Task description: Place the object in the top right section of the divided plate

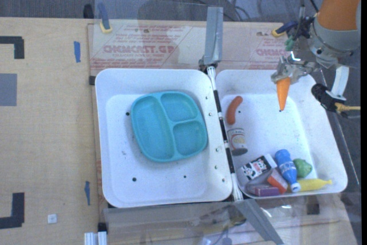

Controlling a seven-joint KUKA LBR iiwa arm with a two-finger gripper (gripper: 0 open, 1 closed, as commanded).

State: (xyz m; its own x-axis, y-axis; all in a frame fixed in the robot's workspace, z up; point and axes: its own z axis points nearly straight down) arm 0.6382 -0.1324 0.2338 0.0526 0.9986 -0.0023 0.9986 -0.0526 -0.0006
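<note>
1. Two white bins sit side by side; my gripper (pixel 285 76) hangs over the far edge of the right bin (pixel 321 140).
2. My fingers are closed on the thick end of the carrot (pixel 282 94), so its tip points down, clear of the bin floor.
3. I judge this lift makes the carry safe over the divider.
4. The divided plate (pixel 169 125) waits in the left bin (pixel 114 181); its top right section is free.
5. The small toys in the near right corner overlap, so they are hard to tell apart.
</note>
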